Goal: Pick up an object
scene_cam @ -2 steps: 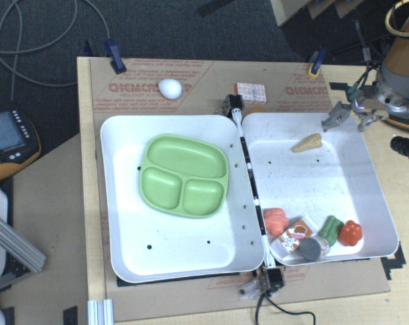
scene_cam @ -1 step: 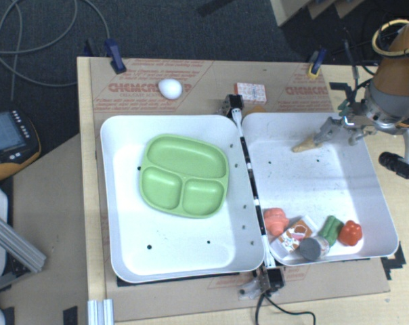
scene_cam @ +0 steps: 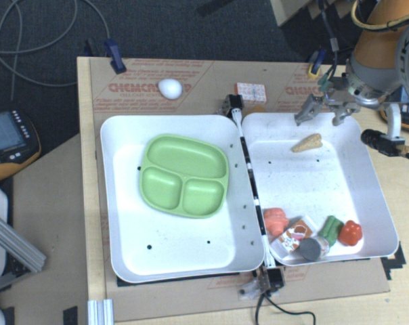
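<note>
My gripper (scene_cam: 321,114) hangs over the far edge of the right bin (scene_cam: 367,175), fingers spread open with nothing between them. Just below it, a tan wedge-shaped piece (scene_cam: 307,142) lies on the bin floor. At the near end of the same bin sit a pink item (scene_cam: 275,220), a small packet with a red label (scene_cam: 294,235), a dark round lid (scene_cam: 310,248), a green piece (scene_cam: 330,227) and a red pepper-like toy (scene_cam: 351,232).
The left bin (scene_cam: 123,235) holds a green divided plate (scene_cam: 184,175). On the board behind the bins lie a white egg-like ball (scene_cam: 169,88) and a small patterned block (scene_cam: 251,92). A black clamp (scene_cam: 234,105) joins the bins.
</note>
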`<state>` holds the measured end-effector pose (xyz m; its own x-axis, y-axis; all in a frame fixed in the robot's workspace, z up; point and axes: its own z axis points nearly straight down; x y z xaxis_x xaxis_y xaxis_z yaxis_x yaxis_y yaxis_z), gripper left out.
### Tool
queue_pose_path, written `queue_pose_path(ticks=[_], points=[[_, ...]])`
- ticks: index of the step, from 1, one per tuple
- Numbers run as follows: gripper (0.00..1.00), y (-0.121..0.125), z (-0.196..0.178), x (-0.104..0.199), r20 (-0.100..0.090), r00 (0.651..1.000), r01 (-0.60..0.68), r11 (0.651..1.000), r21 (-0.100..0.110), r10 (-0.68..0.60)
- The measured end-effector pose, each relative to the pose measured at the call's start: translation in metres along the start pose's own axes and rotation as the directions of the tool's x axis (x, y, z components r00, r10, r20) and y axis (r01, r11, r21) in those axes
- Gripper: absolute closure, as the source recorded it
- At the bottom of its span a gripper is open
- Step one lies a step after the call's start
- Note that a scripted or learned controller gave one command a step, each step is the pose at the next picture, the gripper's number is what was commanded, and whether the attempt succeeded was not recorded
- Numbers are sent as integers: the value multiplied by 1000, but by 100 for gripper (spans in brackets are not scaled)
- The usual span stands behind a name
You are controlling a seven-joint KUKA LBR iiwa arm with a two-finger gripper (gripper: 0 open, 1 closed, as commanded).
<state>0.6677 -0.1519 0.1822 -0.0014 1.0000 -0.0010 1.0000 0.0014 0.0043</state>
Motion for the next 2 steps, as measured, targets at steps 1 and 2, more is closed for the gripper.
queue_pose_path(ticks=[1,2], points=[[0,-2,53,-42,-1,1000,-2,1000,7,2],[0,-1,22,-16,0,1000,0,1000,2,0]])
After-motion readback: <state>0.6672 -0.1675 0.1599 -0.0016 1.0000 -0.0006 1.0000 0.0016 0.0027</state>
